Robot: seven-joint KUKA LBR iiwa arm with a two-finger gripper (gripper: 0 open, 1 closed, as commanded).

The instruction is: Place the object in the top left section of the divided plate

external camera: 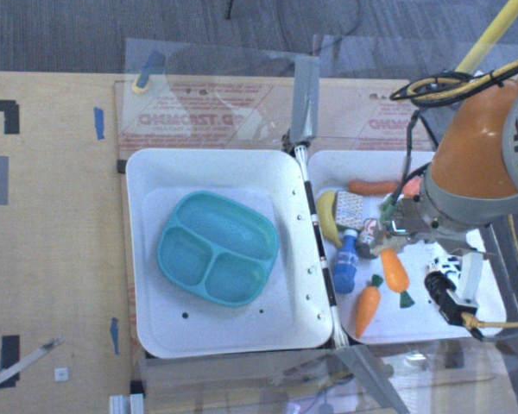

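A teal divided plate (217,247) with three sections lies in the left bin (147,179). My gripper (387,231) hangs low over the middle of the right bin (492,313), under the orange wrist band. Below it lies an orange carrot (395,274), and a second carrot (366,307) lies nearer the front. Left of the gripper stands a blue bottle (344,264). The wrist hides the fingertips, and I see nothing held between them.
A yellow banana (326,216), a speckled block (350,207) and an orange-red sausage (373,186) sit at the back left of the right bin. The ridge between the two bins (315,248) runs close to the bottle.
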